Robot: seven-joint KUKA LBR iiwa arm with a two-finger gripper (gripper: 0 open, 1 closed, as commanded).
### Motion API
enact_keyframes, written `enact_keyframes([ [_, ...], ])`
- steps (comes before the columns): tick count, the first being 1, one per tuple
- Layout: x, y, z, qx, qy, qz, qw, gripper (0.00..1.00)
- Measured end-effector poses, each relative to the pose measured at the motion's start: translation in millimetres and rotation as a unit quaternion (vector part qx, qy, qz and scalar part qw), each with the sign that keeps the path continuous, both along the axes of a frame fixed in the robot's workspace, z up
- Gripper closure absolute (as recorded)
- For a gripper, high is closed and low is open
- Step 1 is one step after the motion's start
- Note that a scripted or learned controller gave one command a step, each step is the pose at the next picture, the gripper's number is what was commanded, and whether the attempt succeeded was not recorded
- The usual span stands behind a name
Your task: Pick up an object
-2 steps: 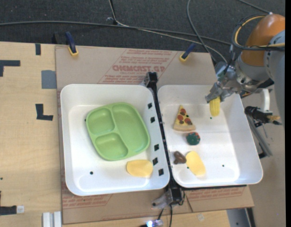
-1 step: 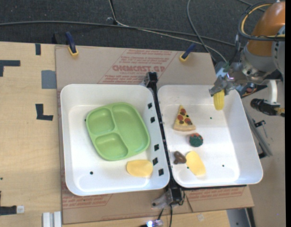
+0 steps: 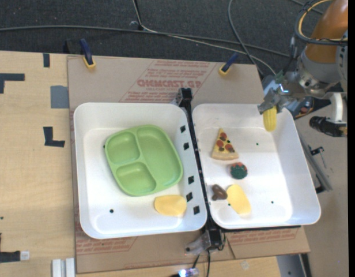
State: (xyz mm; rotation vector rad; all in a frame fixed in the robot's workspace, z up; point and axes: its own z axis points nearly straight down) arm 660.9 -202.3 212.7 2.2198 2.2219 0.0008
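The grey metal KUKA arm [image 3: 316, 68] wears a rounded orange band [image 3: 333, 19], looped by a thin black cable [image 3: 307, 16], above its grey, blocky wrist.

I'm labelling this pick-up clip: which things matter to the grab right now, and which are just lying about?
In play:
- claw
- yellow corn-shaped toy between its fingers, over the right white bin

Lying about:
- pizza-slice toy
- small dark green round toy
- yellow oval toy
- green divided plastic plate
- yellow flat piece
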Motion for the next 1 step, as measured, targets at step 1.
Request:
enact_keyframes([
  [1, -5.5, 47.8, -7.7, 0.0005, 0.001, 0.002, 1.0000, 1.00],
])
